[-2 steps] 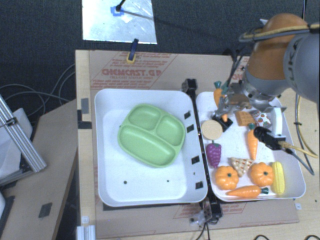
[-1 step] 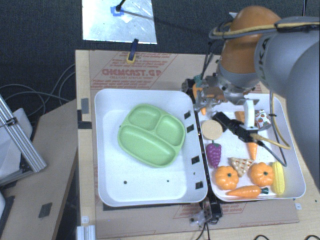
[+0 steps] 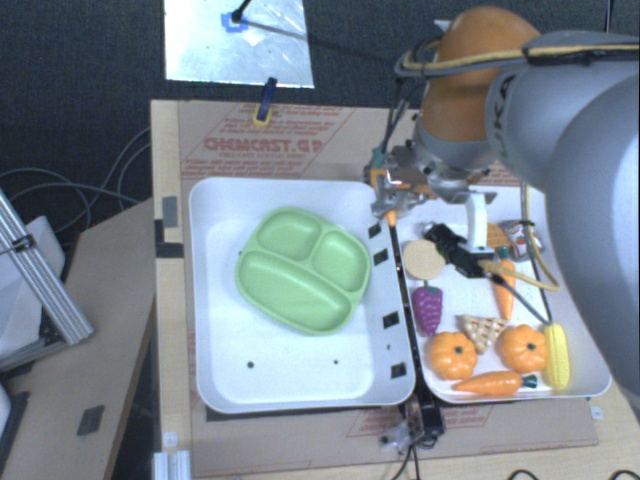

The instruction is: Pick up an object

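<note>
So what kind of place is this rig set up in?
Most likely a robotics lab bench: two white bins on cardboard, toy food like a plastic carrot, loose cables and an aluminium rail.

right bin [image 3: 590, 368] crowded, left bin [image 3: 215, 368] roomier

A dark carpeted floor [image 3: 80, 78] surrounds the bench. A shiny silver sheet [image 3: 237, 28] lies beyond the bench's far edge. Printed cardboard [image 3: 270, 138] covers the bench top. An aluminium frame rail [image 3: 40, 273] slants at the left edge, with grey cables [image 3: 60, 183] nearby.
</note>
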### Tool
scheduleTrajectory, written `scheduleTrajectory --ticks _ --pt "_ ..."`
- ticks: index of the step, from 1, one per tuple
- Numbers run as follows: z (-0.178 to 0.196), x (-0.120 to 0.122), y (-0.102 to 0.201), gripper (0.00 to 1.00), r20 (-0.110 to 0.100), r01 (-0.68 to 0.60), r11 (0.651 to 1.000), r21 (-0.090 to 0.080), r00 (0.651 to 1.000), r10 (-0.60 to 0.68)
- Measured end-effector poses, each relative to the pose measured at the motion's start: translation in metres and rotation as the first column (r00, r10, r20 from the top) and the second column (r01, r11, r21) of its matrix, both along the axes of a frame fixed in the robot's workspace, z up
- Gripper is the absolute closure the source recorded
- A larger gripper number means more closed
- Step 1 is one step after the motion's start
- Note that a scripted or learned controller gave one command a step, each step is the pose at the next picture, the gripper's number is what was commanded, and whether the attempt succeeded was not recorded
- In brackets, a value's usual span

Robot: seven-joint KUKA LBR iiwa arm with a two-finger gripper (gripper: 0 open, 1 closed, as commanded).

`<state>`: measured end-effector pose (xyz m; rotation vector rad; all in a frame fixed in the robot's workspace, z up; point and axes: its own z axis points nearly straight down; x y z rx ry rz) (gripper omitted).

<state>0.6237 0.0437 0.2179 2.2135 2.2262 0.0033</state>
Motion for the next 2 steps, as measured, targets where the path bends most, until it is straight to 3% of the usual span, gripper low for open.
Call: scheduleTrajectory --ticks 1,2 --pt "0.0122 -0.0095 -0.0021 1.0 -0.002 0.004 1.0 0.001 1.0 -0.004" --pt "0.0167 -0.0031 -0.0069 1.0 0.0 0.004 1.0 0.001 1.0 -0.004"
